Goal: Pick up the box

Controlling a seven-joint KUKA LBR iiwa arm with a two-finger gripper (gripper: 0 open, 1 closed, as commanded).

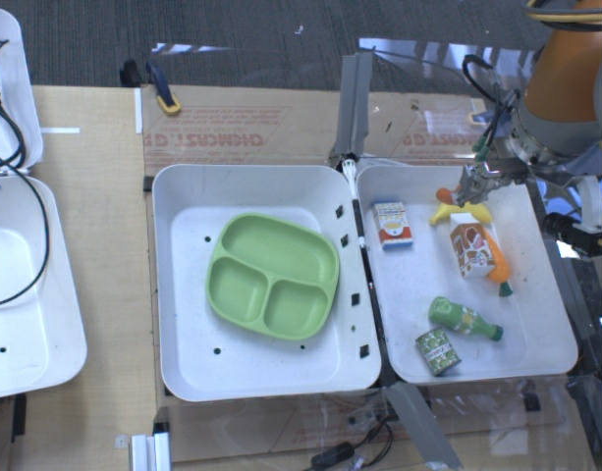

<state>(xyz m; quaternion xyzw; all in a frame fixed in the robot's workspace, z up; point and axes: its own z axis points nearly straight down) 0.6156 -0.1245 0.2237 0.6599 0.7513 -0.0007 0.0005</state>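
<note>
A small white box (392,226) with red and blue print lies flat in the right bin (536,361), near its left wall. A brown and white carton (466,247) lies to the right of it. My gripper (474,189) hangs at the bin's back, over the yellow banana (450,211) and just behind the carton. It stands well to the right of the small white box, and I see nothing held in it.
An orange carrot (498,260) lies against the carton's right side. A green bottle (464,319) and a small green packet (438,351) lie near the front of the right bin. The left bin (183,351) holds a green divided plate (273,276).
</note>
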